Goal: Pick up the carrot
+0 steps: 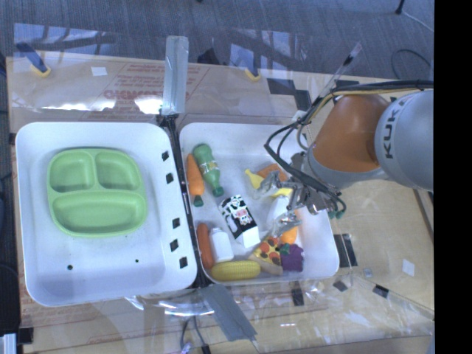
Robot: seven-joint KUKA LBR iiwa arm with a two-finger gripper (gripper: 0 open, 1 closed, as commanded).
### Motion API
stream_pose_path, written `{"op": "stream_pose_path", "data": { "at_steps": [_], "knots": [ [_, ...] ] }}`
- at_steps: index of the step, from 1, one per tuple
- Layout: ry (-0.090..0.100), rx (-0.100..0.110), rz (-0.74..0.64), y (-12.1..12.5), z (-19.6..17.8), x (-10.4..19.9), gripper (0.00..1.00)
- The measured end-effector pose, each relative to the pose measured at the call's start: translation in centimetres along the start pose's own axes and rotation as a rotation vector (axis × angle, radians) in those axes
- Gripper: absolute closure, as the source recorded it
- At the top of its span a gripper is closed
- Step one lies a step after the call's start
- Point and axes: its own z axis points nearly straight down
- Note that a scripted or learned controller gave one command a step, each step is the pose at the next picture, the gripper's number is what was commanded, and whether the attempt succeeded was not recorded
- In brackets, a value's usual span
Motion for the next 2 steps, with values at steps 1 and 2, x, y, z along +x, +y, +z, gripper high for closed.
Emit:
{"op": "stream_pose_path", "data": {
  "at_steps": [1,2],
  "knots": [
    [-0.034,0.014,-0.191,0.9,0.2,2.1,0.00],
    [-0.011,0.008,-0.344,1.3,0.7,5.9,0.00]
  ]
}}
